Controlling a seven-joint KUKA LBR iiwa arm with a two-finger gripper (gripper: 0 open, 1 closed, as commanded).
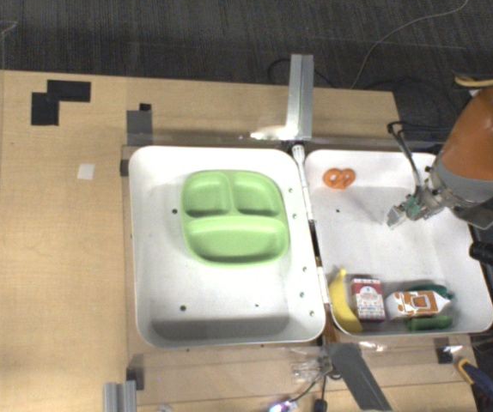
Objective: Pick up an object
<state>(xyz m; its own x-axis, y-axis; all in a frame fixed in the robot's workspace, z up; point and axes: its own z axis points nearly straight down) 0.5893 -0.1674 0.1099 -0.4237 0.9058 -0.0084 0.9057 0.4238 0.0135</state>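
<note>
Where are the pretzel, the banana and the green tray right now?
pretzel (339, 178): camera view, middle of its orange loops.
banana (342, 303): camera view, middle of its curved yellow body.
green tray (234, 215): camera view, central divider between its compartments.

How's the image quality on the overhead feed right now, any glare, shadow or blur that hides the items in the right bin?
Camera view: lighting is even; a soft shadow lies along the near wall of the left bin, under the green tray. The items along the right bin's near edge are small and slightly soft, labels unreadable. The gripper looks blurred; the orange pretzel is clear.
</note>
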